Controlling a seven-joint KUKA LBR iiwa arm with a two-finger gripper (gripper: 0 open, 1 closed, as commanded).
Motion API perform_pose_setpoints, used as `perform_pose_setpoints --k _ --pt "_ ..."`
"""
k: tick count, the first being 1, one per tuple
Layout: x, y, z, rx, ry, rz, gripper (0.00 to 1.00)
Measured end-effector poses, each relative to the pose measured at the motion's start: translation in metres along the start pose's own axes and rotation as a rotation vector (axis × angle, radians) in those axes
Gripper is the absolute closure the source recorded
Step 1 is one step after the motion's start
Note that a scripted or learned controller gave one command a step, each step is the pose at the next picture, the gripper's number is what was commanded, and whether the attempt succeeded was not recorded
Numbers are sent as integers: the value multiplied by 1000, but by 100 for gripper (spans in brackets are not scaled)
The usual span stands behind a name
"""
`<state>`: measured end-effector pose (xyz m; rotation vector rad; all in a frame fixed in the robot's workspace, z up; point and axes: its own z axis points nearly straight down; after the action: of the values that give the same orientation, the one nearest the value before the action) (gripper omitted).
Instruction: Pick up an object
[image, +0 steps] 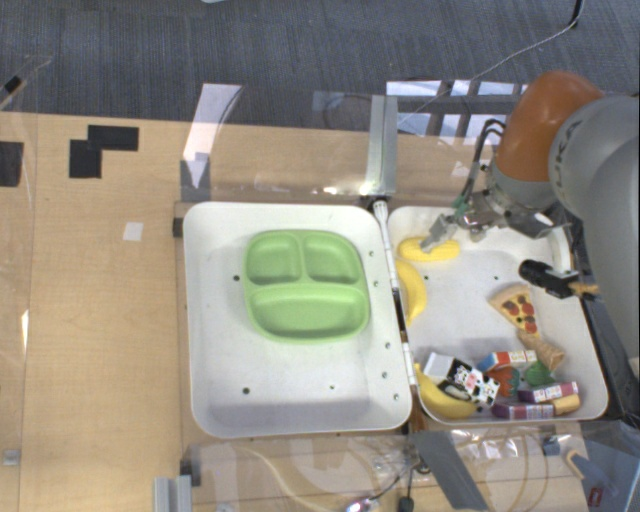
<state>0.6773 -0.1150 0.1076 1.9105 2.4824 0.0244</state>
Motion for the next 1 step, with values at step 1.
perform_pose_setpoints --k 1 --pt "-1 0 2 0 3 53 0"
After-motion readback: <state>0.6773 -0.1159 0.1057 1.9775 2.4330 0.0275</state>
